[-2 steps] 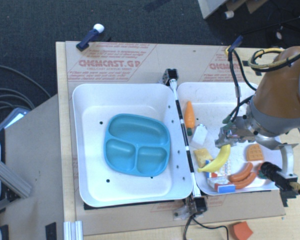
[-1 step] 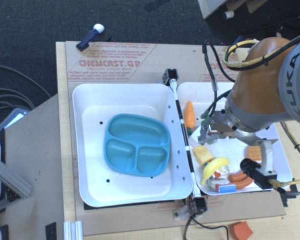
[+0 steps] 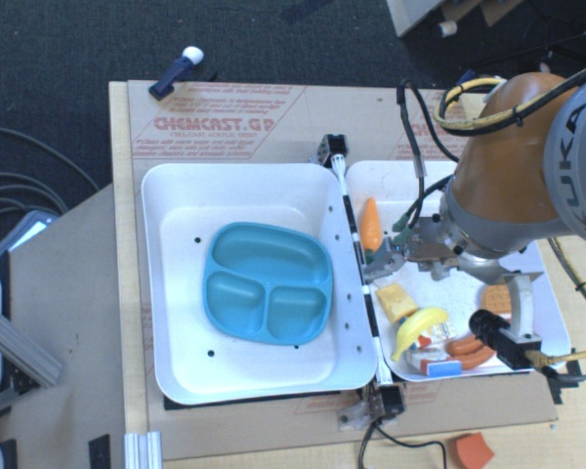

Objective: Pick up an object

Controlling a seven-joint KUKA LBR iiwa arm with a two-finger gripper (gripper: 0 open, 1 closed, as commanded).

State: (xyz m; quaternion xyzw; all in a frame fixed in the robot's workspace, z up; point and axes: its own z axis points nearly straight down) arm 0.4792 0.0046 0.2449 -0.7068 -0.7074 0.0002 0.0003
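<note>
The right bin (image 3: 391,179) holds several toy foods. An orange carrot (image 3: 371,223) lies by its left wall. Nearer the front are a yellow block (image 3: 395,301), a yellow banana (image 3: 419,327), a red sausage (image 3: 470,348) and a small red, white and blue piece (image 3: 439,365). An orange slice (image 3: 498,299) sits to the right. My gripper (image 3: 384,258) hangs low over the bin's left side, between the carrot and the yellow block. I see nothing held in it. The grey and orange arm (image 3: 513,164) hides the middle and back of this bin.
The left bin (image 3: 166,262) carries a blue divided plate (image 3: 268,281). A black clip (image 3: 332,149) sits where the bins meet at the back. A blue and white marker (image 3: 176,72) lies off the board at the upper left, and an orange block (image 3: 471,449) by the front edge.
</note>
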